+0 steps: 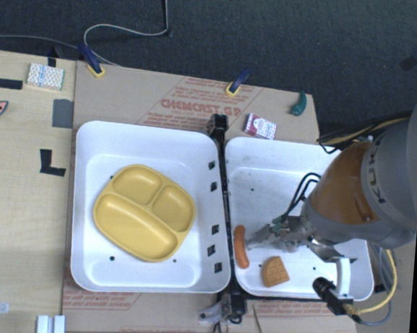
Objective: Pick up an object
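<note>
An orange hot dog (241, 246) lies along the left wall of the right bin (281, 161). A brown toast-like piece (275, 272) rests near that bin's front edge. My gripper (264, 235) hangs low over the right bin, just right of the hot dog and above the toast piece. Its fingers point left toward the hot dog. Nothing shows between them. The grey arm with its orange band (344, 192) covers the bin's right half.
The left bin (98, 142) holds a yellow divided tray (145, 212). A black divider (219, 199) runs between the bins. A small red-and-white packet (259, 126) and a green clip (299, 103) lie on the cardboard behind the bins.
</note>
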Motion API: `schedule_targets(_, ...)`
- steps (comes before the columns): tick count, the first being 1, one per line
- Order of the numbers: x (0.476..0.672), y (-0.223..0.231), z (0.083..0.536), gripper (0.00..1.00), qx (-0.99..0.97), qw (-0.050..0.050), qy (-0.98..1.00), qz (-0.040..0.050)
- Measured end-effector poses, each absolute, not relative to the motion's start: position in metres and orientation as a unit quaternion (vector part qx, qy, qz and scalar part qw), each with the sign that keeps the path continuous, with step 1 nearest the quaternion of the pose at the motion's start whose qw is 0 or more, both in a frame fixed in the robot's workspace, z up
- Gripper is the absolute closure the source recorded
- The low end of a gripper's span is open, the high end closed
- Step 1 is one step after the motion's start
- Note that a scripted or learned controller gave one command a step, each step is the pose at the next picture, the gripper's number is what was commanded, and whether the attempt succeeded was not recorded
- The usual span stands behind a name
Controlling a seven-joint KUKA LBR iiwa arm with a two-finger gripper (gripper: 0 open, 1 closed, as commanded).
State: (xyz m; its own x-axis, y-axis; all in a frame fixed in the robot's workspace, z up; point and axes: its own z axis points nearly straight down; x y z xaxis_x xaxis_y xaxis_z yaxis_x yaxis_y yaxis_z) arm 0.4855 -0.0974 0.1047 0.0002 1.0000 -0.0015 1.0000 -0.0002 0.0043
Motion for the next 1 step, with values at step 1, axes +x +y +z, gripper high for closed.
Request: schedule_targets(1, 0.4837, -0.0973, 0.0859, 0.00, 0.708, 0.001, 0.707, -0.0006)
